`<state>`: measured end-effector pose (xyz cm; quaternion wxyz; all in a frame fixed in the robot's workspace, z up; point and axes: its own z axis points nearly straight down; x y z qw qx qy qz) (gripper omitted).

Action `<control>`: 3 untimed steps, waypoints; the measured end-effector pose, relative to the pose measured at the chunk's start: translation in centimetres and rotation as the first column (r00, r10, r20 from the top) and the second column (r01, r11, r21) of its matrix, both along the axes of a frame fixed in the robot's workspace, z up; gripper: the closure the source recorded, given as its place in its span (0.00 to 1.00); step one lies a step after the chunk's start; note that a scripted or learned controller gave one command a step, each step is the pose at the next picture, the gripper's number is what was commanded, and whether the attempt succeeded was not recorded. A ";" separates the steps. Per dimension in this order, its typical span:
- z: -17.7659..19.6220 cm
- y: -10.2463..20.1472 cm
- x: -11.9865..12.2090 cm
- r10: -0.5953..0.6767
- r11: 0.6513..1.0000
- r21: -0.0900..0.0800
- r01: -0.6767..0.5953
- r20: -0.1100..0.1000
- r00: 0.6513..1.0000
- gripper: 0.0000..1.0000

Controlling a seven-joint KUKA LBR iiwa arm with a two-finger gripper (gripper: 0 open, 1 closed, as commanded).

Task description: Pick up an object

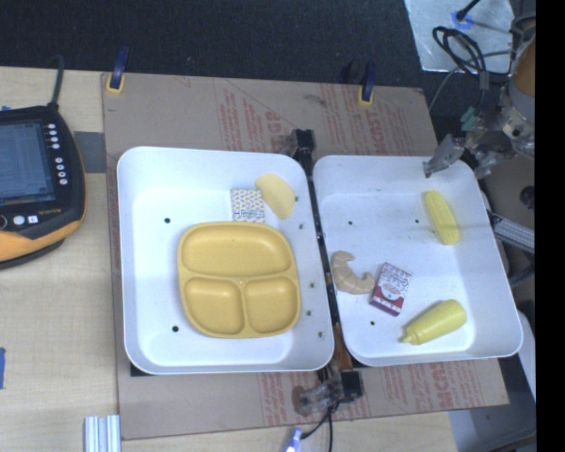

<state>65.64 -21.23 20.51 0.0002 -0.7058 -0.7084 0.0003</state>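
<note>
Objects to pick: several are lying in the two white bins, none of them between the fingers of the end effector.
Right bin point(504, 281): it is holding a yellow corn cob point(441, 217) near its far right side, a yellow squeeze bottle point(435, 321) lying tilted near the front rim, a red and white carton point(391, 288) just left of that bottle, and a tan curved piece point(349, 273) close to the left wall.
Open room, right bin: the floor between the corn cob and the carton is lying bare, and the far left corner is bare as well.
Left bin point(141, 252): a yellow divided tray point(238, 278) is taking up most of the floor, sitting close to the front and right walls.
Far edge, left bin: a patterned packet point(248, 205) is touching the tray's far rim, and a pale yellow piece point(276, 195) is lying just beside it to the right.
End effector point(449, 155): it is hanging over the far right rim of the right bin, apart from the corn cob; whether it is open or closed I cannot tell.
Surface: a brown cardboard sheet point(217, 111) is lying under both bins, clamped at its far edge.
Left margin: a handheld control pendant point(24, 186) is resting well apart from the bins.
</note>
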 end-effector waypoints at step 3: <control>-3.4 0.1 -1.1 0.000 1.000 0.000 0.000 -0.004 1.000 0.00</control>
